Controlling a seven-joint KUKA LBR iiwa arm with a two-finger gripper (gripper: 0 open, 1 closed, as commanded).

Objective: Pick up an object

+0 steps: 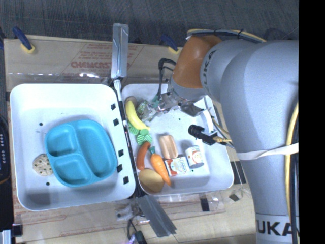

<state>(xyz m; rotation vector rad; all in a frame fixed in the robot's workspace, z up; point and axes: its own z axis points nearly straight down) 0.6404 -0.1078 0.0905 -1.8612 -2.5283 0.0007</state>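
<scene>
Grey arm [254,116] hides the right bin's [218,174] far corner; claw [161,104] grip state unreadable beside banana [133,115]

Two bins side by side
The divided plate [79,152] and cookie [42,164] lie in the left bin [30,98]; the banana [132,115] and carrot [160,169] lie in the right bin [221,169].

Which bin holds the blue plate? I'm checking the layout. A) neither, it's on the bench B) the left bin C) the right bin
B: the blue plate lies in the left bin, beside a cookie.
</scene>
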